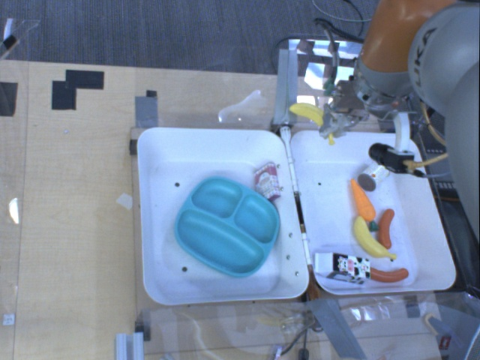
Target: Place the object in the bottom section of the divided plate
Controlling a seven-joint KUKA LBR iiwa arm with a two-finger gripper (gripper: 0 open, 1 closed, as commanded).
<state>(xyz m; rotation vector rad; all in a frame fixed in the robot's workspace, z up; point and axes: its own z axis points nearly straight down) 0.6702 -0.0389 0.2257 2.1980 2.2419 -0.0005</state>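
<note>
A blue divided plate [227, 226] lies in the left bin [157, 201], with its long section toward the front. My gripper [331, 128] hangs over the far left corner of the right bin [427, 223]. A yellow banana-shaped piece [306, 112] sits right against the gripper's left side, over the far rim between the two bins. Whether it is gripped or just beside the gripper cannot be told.
A small red and white packet [267, 180] lies by the left bin's right wall, just beyond the plate. The right bin holds a carrot [362, 199], a banana [369, 238], two sausages [386, 227] [388, 275], a milk carton [342, 267] and a small grey cylinder [369, 178].
</note>
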